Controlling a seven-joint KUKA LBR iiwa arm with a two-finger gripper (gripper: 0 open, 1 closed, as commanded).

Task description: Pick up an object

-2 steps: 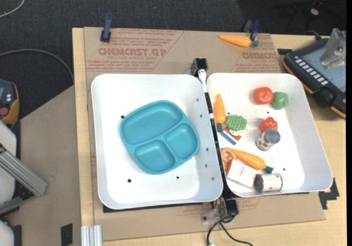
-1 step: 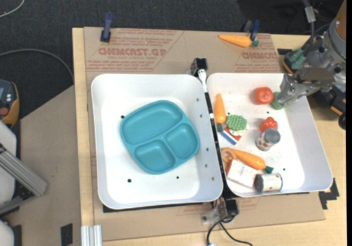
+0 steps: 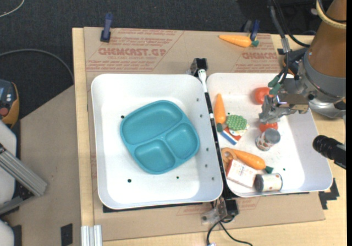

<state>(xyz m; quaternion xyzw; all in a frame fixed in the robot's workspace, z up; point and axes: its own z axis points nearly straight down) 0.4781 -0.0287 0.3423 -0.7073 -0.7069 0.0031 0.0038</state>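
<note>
Approach step, I judge: the gripper [image 3: 269, 115] hangs just above a small red object [image 3: 268, 126], fingers' state impossible to tell, so next it must descend squarely; a red tomato [image 3: 262, 94] lies just beyond.

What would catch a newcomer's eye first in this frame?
The big teal divided plate lying alone in the left bin stands out most. Next comes the clutter in the right bin: carrots, a red tomato-like thing, a small can. The gripper hangs above that clutter, reaching in from the right.
</note>
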